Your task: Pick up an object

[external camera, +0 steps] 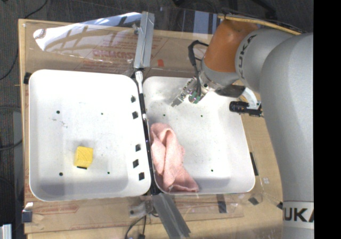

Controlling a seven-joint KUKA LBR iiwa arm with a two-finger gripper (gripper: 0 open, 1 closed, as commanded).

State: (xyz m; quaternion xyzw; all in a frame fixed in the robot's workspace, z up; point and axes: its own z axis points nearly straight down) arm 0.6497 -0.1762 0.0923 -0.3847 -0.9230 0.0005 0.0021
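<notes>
Two shallow white bins sit side by side on a wooden tabletop (176, 51). A pink cloth (169, 159) lies crumpled in the right bin (229, 142), pressed against the divider wall between the bins, its long axis running along that wall from mid-bin down to the near edge. Beyond the cloth, toward the far end of the same bin, the grey arm's pincer (184, 96) hangs low over the bin floor, well apart from the cloth; nothing sits between its tips, and I cannot tell whether they are spread or closed. Across the divider from the cloth, a small yellow block (83, 157) rests in the left bin (64, 88).
</notes>
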